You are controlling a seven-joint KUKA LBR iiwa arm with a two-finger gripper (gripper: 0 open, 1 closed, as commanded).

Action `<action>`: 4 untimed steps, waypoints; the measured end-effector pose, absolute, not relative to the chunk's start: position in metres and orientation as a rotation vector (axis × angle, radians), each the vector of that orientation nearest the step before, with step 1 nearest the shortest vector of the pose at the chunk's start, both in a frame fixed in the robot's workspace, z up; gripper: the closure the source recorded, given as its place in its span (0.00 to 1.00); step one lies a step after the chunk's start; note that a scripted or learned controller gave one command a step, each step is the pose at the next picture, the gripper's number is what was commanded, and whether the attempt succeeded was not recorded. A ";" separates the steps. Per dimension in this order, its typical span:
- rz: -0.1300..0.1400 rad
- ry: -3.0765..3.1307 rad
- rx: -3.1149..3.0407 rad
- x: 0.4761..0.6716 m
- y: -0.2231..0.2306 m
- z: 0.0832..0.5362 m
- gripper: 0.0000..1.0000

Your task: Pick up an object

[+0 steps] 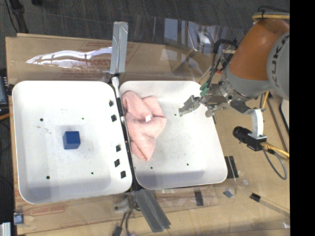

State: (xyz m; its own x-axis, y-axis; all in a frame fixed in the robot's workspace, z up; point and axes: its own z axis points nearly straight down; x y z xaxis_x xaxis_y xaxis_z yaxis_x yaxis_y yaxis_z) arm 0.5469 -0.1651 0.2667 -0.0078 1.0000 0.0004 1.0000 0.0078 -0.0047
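Camera view looks down at a slant on two shallow white bins set side by side on a cardboard-covered bench. The left bin [29, 132] holds a small blue cube [72, 139], which sits flat on the floor toward the left-centre, well apart from every wall. The right bin [197, 151] holds a pink cloth [142, 123], crumpled and bunched against the bin's left wall, its lower end trailing down toward the middle of the floor; a small white tag shows on its upper folds. The grey arm [256, 53], with its orange band, reaches in from the right over the right bin's upper right corner. Its gripper [189, 105] hangs above the upper right part of that bin, pointing left toward the cloth but apart from it, with bare white floor between them. Nothing lies between its fingers; whether they are spread or closed cannot be told from this angle.
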 end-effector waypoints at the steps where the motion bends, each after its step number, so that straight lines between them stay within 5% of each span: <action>1: 0.007 -2.276 -2.157 0.582 -0.147 0.122 0.00; 2: 0.001 -2.409 -2.017 0.619 -0.134 0.092 0.00; 3: 0.002 -2.412 -2.011 0.619 -0.134 0.102 1.00; 4: 0.004 -2.394 -2.032 0.628 -0.111 0.112 1.00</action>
